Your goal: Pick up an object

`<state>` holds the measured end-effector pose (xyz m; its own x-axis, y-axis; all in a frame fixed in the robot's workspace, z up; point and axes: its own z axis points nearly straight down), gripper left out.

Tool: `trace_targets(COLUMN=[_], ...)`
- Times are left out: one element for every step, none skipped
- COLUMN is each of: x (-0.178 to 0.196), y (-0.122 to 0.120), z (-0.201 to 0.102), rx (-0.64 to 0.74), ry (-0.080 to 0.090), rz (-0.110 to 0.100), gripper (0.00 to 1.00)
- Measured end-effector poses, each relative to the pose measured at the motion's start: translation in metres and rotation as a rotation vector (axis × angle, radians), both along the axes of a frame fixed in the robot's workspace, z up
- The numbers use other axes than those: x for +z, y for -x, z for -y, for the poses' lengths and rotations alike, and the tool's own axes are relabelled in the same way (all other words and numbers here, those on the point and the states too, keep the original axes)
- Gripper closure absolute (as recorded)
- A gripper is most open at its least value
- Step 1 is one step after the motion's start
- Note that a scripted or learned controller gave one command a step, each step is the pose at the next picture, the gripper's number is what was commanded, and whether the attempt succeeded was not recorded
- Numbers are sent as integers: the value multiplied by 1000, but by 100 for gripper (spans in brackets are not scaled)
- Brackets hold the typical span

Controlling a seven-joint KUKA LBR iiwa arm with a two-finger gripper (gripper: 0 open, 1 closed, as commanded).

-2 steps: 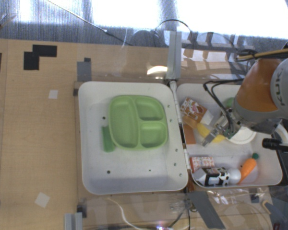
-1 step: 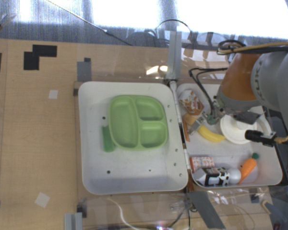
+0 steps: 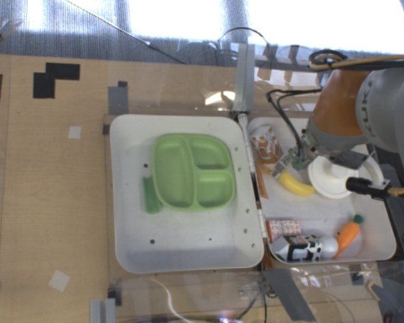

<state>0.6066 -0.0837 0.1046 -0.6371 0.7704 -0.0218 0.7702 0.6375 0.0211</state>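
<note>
The right bin (image 3: 389, 247) holds a yellow banana (image 3: 297, 185), a white round dish (image 3: 330, 177), an orange carrot with a green top (image 3: 349, 236), a black-and-white cow-patterned bottle (image 3: 304, 247), a small red-and-white box (image 3: 283, 228) and a printed packet (image 3: 264, 143). My gripper (image 3: 287, 164) reaches down from the right and sits low over the banana's upper left end, beside the packet. The grey arm with its orange band (image 3: 340, 103) covers the bin's far right part.
The left bin (image 3: 128, 241) carries a green divided plate (image 3: 193, 171) with a green stick-shaped piece (image 3: 151, 194) at its left side. A metal divider (image 3: 242, 79) stands between the bins at the back. Black cables loop above the right bin.
</note>
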Motion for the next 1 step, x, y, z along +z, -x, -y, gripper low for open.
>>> trace_targets(x=[83], y=[28], z=[-69], rx=[-228], ry=[-10], rz=[-21], gripper=[100])
